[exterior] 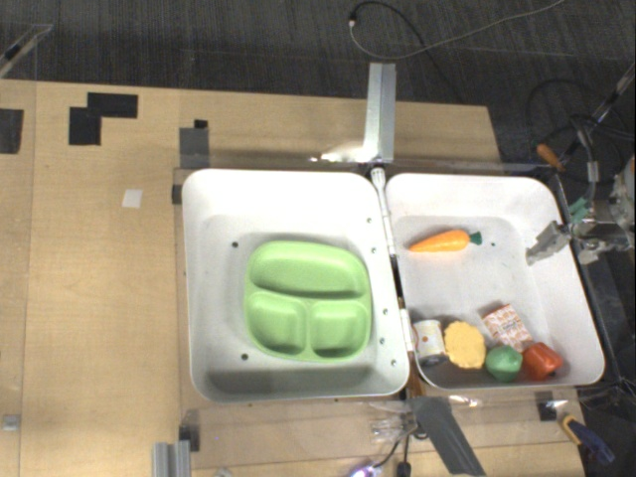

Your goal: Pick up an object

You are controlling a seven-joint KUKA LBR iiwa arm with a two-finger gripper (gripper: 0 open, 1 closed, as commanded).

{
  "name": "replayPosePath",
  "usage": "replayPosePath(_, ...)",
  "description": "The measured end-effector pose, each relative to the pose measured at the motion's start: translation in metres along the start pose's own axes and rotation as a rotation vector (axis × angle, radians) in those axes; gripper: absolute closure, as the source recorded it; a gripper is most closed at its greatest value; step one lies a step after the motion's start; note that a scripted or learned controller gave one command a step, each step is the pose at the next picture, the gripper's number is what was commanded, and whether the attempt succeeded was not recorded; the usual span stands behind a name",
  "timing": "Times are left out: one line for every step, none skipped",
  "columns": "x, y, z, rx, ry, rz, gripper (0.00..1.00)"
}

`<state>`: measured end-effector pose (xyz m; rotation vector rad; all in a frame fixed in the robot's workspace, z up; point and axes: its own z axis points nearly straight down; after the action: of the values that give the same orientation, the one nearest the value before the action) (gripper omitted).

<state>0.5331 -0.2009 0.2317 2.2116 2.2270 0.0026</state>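
A toy carrot (440, 241) is seen lying alone on its side in the upper middle of the right bin (497, 189), its green stub pointing to the view's right; it is judged light, rigid and smooth, probably plastic, so some slip is to be expected. Its thick orange middle, taken across the short axis, is judged the best hold, since the tapered tip would squirt out. Other candidates are clustered along the near wall of that bin: a small can (428, 339), a yellow round piece (464, 345), a printed packet (503, 323), a green piece (504, 363) and a red piece (540, 361), touching or just beside one another, hence harder to separate. The left bin (219, 207) is occupied by a green divided tray (307, 299). The gripper (550, 241) is noted at the right bin's right edge, well apart from the carrot, nothing seen in it; whether it is open or closed cannot be told. Both bins rest on the desk (89, 296).
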Motion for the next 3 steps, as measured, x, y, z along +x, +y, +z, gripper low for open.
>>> replayPosePath(-0.005, -0.013, -0.028, -0.003, -0.001, 0.079, 0.0)
replayPosePath(0.027, 0.023, 0.103, 0.0, 0.001, -0.206, 0.0)
replayPosePath(0.093, 0.106, 0.143, -0.008, 0.0, -0.311, 0.0)
